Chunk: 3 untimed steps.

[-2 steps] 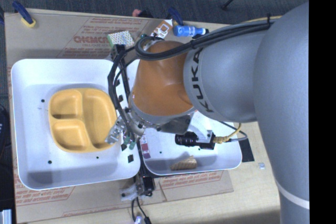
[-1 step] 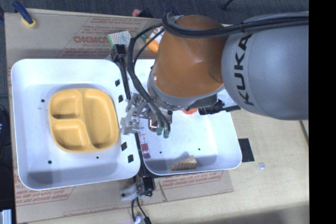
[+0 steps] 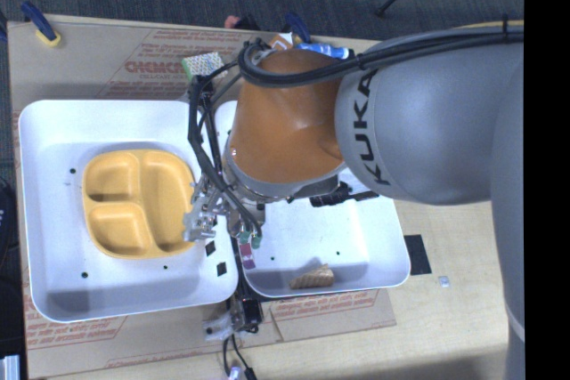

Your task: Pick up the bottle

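We see a brown lump [image 3: 312, 278] near the right bin [image 3: 378, 267] front wall. At its 10 o'clock the gripper [image 3: 218, 227] hangs over the bins' shared edge; its state we cannot tell. At 9 o'clock, a yellow tray [image 3: 138, 200] lies in the left bin [image 3: 44, 191]. We cannot make out the bottle.

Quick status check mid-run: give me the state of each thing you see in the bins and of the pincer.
Yellow divided tray: lying flat in the left bin, right way up, compartments bare.
Brown object: lying by the right bin's near wall, untouched.
Pincer: low over the ridge between the two bins, by the tray's right edge; nothing visibly held.
Bottle: not identifiable; the arm covers most of the right bin.
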{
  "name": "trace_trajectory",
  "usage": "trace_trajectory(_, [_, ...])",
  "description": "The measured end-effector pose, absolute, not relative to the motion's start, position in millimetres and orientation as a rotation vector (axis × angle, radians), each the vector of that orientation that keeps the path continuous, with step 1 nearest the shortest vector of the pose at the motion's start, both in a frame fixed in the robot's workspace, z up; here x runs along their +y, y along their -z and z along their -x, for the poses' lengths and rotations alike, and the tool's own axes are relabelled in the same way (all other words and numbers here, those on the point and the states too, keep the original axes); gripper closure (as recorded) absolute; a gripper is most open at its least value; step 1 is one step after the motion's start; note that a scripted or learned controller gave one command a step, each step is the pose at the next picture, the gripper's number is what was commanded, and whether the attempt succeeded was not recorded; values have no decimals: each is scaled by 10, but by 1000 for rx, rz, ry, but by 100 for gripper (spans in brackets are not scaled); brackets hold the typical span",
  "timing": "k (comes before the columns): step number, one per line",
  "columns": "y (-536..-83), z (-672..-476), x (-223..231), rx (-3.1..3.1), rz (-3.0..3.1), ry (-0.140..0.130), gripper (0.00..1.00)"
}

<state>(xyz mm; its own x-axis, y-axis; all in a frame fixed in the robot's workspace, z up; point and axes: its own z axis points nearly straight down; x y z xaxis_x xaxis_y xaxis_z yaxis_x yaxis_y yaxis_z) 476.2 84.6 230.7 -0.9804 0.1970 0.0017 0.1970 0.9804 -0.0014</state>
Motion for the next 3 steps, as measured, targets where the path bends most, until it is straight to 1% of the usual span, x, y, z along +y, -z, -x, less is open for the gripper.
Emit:
trace_trajectory(1, [-2629, -4767, 1269, -3125, -337, -1, 100])
trace_trajectory(2, [-1920, -4829, 1307, -3108, -440, -1, 100])
trace_trajectory(3, [-1878, -4853, 1106, -2994, -941, -2, 100])
